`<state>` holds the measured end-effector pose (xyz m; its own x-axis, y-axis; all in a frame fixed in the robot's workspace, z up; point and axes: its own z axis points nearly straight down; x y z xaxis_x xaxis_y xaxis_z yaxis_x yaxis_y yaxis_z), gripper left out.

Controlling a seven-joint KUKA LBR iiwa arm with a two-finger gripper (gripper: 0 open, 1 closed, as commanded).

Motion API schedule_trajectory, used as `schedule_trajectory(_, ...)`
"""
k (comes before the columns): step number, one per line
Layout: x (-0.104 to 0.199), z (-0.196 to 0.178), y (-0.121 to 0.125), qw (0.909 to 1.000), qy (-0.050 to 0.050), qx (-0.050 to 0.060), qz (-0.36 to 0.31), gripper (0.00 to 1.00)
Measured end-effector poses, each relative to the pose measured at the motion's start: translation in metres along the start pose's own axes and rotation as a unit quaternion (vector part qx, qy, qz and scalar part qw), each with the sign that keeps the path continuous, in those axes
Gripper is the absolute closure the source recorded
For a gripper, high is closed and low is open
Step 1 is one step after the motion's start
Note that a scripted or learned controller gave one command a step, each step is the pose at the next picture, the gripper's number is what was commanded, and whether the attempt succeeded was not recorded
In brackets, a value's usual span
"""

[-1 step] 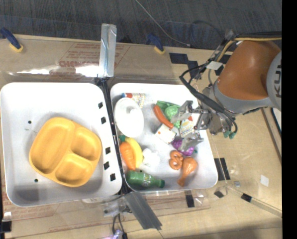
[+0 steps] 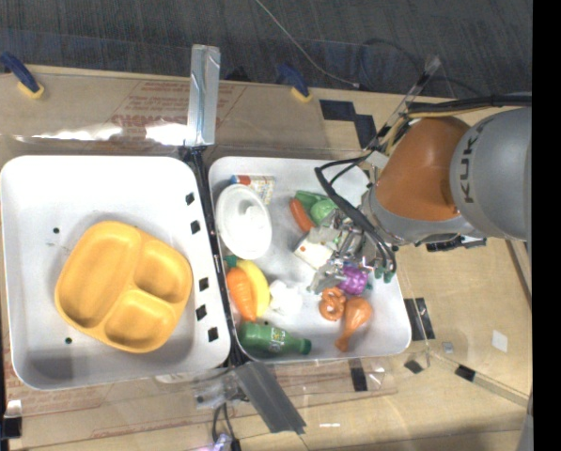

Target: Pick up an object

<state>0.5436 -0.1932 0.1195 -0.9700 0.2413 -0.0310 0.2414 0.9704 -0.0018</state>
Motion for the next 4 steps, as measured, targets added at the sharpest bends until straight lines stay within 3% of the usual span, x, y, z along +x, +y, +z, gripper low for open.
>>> schedule_trajectory(1,-0.001,0.007,-0.014,0.9990,-0.010,-0.003,0.044,0.00)
schedule_trajectory(2,0.065,0.024,-0.005,0.9958,0.012,0.000,0.091,0.00)
schedule_trajectory(3,0.059,0.023,-0.032,0.9996,0.011,0.000,-0.027,0.00)
schedule_trajectory(4,0.072,0.025,0.016,0.9982,0.015,-0.003,-0.058,0.00)
